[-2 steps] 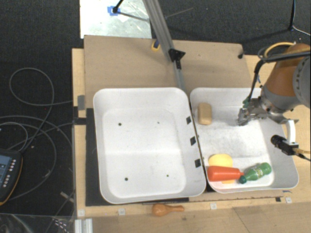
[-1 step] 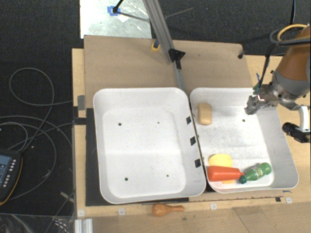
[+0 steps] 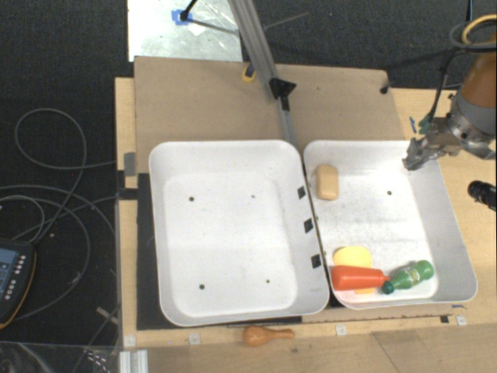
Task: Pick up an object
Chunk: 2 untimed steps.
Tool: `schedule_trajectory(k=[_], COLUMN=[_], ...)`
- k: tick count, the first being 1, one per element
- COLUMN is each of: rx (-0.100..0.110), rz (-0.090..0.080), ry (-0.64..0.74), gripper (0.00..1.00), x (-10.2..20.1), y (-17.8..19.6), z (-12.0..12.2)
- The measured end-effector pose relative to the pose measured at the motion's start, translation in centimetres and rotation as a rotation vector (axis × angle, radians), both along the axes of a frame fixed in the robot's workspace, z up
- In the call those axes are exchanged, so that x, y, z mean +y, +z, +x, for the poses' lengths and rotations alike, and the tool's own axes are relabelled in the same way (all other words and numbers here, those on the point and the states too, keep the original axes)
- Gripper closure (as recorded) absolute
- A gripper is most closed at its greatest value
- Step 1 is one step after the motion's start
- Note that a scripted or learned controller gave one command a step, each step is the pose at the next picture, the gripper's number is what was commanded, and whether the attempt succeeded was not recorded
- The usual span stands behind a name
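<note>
Progress: nothing lifted yet, as far as I can judge; the whole pick is left.
Front bench (image 3: 233, 92) edge: one tan pear-shaped piece (image 3: 266, 334), outside the bins.
Right bin (image 3: 450, 231), near corner: one orange piece (image 3: 356, 277), one green bottle (image 3: 408, 276), one yellow piece (image 3: 353, 256), bunched together.
Right bin, far side: one beige block (image 3: 328, 182).
Left bin (image 3: 225, 152): one.
Tool (image 3: 415, 155): over the right bin's far rim, carrying nothing; apart or together, I can't tell.

- My one camera: fixed above the bench (image 3: 342, 84), looking down at a slant.
- Range: far enough to hold both white bins (image 3: 233, 231) and surrounding floor (image 3: 62, 68).
</note>
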State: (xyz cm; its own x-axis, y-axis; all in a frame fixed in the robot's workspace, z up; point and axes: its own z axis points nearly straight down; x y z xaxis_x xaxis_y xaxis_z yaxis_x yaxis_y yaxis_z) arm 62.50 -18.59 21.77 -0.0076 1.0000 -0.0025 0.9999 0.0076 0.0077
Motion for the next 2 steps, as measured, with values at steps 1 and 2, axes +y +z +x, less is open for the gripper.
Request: schedule_trajectory(k=[1,2], rx=[0.006,0.004], rz=[0.004,0.004], ry=[0.003,0.004], gripper=[1.0,1.0], x=[5.2,10.8], y=[-0.7,0.2], z=[0.6,2.3])
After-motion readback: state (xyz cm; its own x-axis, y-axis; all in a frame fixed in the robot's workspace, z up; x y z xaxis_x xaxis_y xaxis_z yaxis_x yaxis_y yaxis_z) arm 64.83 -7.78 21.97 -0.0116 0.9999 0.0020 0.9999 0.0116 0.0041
